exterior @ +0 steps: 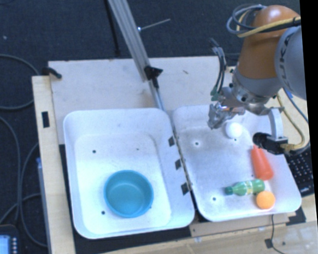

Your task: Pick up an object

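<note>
Bowl [128,193] in left bin [77,130], right bin [204,147] — carrot [261,163], bottle [245,188]

We see a pale wooden bench [106,78] bearing two white bins side by side: left bin [74,130], right bin [204,147].

Dark carpet floor [9,31], black cables [5,125] trailing left; pale wooden bench [100,81]; slanted aluminium rail [129,33].
</note>
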Tool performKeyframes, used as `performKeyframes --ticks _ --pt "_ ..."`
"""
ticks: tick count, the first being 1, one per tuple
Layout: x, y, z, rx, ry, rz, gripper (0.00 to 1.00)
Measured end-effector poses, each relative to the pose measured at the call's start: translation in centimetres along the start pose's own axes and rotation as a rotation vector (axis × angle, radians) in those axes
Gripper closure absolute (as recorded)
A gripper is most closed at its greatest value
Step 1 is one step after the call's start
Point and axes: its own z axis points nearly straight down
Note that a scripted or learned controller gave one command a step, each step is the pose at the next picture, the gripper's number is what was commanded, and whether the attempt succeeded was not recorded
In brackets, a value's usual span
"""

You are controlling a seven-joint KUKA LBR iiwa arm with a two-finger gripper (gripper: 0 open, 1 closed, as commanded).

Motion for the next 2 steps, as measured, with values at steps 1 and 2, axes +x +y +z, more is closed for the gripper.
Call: performKeyframes --ticks 1,2 --pt "5.3 0.7 -0.8 0.001 0.001 0.0 1.0" --pt "10.6 2.7 -0.8 0.002 0.001 -0.001 1.0"
